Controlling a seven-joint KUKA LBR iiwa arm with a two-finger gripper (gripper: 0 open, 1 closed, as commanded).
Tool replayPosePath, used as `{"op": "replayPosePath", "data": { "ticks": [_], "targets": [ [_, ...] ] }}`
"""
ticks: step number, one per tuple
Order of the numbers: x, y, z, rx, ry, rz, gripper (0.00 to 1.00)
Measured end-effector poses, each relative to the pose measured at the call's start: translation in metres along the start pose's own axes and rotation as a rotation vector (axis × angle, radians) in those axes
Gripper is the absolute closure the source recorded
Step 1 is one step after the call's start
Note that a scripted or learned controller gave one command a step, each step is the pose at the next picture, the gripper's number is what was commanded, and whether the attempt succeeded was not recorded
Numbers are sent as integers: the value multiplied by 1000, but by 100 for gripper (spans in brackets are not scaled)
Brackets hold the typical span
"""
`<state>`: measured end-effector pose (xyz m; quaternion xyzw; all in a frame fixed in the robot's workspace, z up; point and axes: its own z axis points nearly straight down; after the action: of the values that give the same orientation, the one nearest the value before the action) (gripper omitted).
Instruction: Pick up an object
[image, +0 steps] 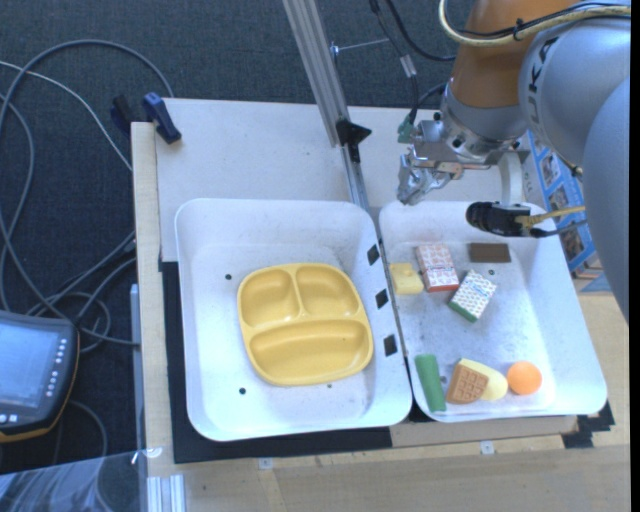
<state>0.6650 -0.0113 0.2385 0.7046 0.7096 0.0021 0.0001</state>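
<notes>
The right bin (560, 300) holds several small objects. A yellow block (405, 278) lies beside a red-and-white box (437, 267), with a green-and-white box (472, 296) just in front and a flat brown piece (488, 253) further back. Along the front lie a green cylinder (429, 382), a waffle-patterned piece on a yellow base (475, 382) and an orange ball (524, 377). My gripper (412, 188) hangs above the far left corner of the right bin, behind the yellow block, touching none of the objects.
The left bin (200, 300) holds a yellow divided plate (303, 322). A slanted metal post (325, 70) rises behind the bins near the gripper. A blue-and-black clamp (160, 115) sits at the bench's far left corner.
</notes>
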Motion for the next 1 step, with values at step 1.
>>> {"op": "replayPosePath", "data": {
  "ticks": [1],
  "targets": [
    [53,-19,5,7,0,1,100]
  ]
}}
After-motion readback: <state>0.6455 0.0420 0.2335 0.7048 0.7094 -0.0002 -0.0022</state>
